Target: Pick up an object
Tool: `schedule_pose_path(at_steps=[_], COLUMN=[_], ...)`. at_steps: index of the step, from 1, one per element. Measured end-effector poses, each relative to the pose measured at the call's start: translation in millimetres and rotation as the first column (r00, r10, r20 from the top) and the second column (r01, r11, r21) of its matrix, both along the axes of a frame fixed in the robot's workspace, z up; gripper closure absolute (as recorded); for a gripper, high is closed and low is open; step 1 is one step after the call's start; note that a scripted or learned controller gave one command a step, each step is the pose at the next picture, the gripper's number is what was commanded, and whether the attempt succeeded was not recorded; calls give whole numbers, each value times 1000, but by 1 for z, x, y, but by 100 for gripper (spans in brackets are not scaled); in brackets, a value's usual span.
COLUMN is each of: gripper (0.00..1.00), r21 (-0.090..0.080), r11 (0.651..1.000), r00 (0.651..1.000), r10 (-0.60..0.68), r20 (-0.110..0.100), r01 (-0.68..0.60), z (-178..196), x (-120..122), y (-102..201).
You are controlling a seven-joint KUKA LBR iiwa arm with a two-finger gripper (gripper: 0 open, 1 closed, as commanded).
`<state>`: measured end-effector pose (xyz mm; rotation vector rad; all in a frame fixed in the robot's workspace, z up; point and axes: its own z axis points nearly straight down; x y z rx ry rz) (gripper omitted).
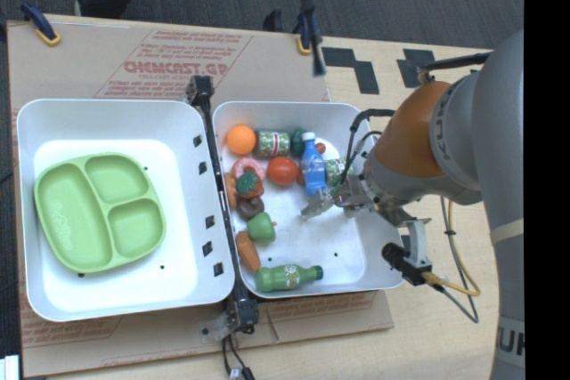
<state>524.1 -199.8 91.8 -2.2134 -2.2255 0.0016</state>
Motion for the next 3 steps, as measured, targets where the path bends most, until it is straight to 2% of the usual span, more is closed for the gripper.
schedule_pose_path(at_steps=[1,2,3], gripper=[100,100,100], r21=[-1,-5,-2], r11=[1000,1000,1000], r00=[1000,1000,1000], r10=[4,1,1], r20=[-1,8,2], r01=[-4,-1,-1], z=[10,185,157], x=[1,7,103], y=[0,6,-10])
